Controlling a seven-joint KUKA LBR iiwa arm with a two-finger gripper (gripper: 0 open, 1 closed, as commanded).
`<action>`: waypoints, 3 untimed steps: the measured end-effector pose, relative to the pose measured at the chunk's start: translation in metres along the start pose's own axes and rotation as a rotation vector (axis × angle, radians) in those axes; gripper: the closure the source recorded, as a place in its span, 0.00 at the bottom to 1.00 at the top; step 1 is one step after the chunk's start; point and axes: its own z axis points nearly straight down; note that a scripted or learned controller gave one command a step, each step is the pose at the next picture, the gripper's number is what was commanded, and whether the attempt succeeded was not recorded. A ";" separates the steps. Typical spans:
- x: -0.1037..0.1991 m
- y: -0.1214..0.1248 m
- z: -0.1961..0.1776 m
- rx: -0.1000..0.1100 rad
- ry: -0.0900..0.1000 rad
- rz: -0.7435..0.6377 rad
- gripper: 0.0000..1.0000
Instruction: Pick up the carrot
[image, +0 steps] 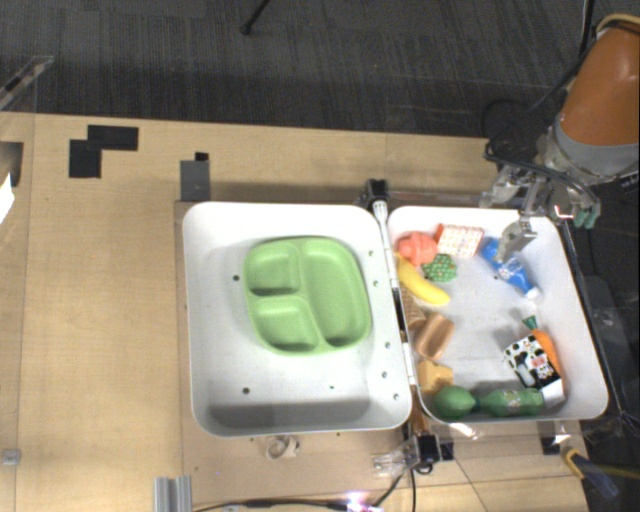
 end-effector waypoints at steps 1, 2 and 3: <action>-0.015 0.054 0.021 -0.002 0.002 0.318 0.00; 0.007 0.112 0.035 -0.002 0.004 0.446 0.00; 0.001 0.031 -0.114 0.001 -0.014 0.514 0.00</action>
